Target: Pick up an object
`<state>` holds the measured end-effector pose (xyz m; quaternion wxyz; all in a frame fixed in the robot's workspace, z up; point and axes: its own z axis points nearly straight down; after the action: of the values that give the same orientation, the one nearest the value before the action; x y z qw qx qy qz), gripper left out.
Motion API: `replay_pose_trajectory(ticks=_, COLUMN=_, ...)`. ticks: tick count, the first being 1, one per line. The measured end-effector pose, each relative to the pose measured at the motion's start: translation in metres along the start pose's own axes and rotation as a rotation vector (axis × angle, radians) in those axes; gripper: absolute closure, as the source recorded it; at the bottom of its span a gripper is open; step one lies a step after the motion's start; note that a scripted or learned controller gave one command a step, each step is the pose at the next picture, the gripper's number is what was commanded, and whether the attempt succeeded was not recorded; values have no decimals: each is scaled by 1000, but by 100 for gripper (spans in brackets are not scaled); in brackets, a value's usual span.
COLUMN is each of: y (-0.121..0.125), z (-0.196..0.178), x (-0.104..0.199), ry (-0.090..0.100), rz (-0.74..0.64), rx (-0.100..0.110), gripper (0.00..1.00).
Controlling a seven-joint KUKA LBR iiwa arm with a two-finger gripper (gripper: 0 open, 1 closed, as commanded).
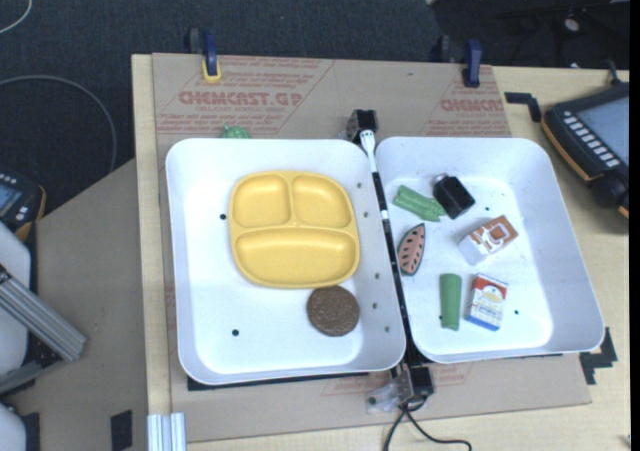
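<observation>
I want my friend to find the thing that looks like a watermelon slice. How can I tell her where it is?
Look in the right white bin, along its left wall next to the divider between the two bins. The watermelon slice lies there, just below a green pod-shaped piece and above an upright green cylinder. It is the only pink, half-moon piece with dark seed spots and a green edge.

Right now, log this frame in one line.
left bin: yellow tray, brown disc | right bin: six small items

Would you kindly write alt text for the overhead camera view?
Two shallow white bins sit side by side: the left bin holds a yellow divided tray and a brown round disc, while the right bin holds several small toy items.
</observation>
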<state>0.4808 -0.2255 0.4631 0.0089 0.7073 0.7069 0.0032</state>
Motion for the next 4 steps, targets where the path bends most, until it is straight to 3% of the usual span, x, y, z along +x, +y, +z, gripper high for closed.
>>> replay_pose_trajectory(ticks=1, y=7, z=33, x=2, ry=9, rz=-1, rx=20, gripper=100)
replay_pose_trajectory(ticks=3, y=93, z=82, x=3, ry=7, rz=-4, rx=15, gripper=100)
replay_pose_trajectory(ticks=4, y=78, z=128, x=3, ry=9, rz=0, rx=22, gripper=100)
